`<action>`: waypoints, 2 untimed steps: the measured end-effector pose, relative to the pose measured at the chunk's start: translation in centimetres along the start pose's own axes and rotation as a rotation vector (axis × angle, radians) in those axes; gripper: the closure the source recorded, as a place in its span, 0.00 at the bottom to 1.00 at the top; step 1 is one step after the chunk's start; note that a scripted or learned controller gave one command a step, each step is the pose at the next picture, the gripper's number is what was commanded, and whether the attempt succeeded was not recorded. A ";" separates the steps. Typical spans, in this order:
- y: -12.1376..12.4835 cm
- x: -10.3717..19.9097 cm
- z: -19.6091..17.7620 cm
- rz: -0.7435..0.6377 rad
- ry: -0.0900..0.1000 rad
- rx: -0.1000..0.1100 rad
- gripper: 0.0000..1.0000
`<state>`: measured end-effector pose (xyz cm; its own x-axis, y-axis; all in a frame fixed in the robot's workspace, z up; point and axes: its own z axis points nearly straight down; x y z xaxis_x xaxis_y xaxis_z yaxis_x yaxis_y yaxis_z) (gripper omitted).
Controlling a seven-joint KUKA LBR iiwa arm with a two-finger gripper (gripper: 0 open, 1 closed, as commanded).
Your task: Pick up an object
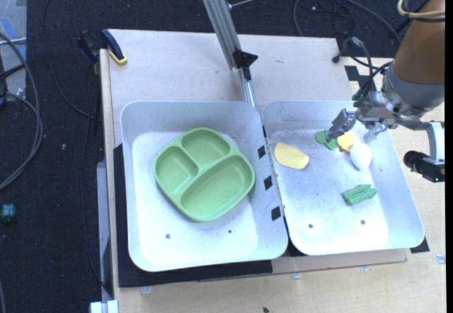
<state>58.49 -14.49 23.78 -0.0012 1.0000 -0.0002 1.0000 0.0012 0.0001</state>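
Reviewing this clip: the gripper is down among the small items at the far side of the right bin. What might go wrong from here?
1. The gripper sits over a tight cluster: a small yellow piece, a dark green piece and a white egg-shaped object. It may nudge them apart or catch two.
2. The egg shape looks round and could roll away.
3. The cluster lies near the right bin wall, which may crowd the approach.

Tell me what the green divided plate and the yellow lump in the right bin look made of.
Green divided plate: likely moulded plastic, matte, one even colour with soft rounded ridges. Yellow lump: smooth, slightly glossy, probably plastic or rubber toy food; can't tell which.
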 end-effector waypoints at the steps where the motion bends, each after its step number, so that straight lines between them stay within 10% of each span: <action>1: -0.6 0.3 6.3 0.002 0.001 0.006 0.00; 2: -1.2 0.2 12.6 0.002 0.001 0.007 0.00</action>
<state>57.33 -14.25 11.17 0.0012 1.0000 0.0012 1.0000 -0.0012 -0.0070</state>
